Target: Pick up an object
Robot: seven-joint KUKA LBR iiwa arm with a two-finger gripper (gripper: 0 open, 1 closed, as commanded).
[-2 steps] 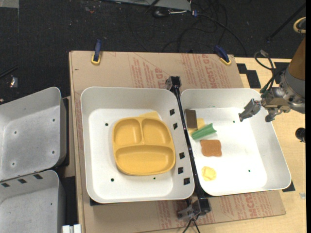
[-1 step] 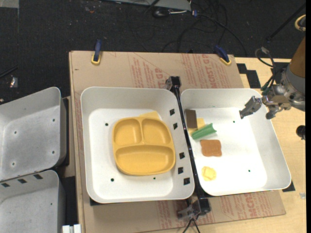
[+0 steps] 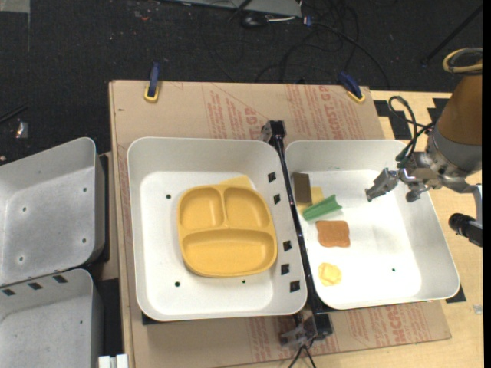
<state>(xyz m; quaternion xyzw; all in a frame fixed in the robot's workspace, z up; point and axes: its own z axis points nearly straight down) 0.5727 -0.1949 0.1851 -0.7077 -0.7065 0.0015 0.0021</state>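
From my station: right bin [image 3: 430,282] holds a green piece [image 3: 321,208], brown slab [image 3: 333,234], yellow lump [image 3: 329,274], all near its left wall. Left bin [image 3: 146,228] holds a yellow divided tray [image 3: 227,232]. Claw [image 3: 391,184] hovers apart, released, grasping nothing.

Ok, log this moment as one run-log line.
gripper: over right bin, upper right, holding nothing | green piece, brown piece, yellow piece: lying in right bin | yellow tray: in left bin
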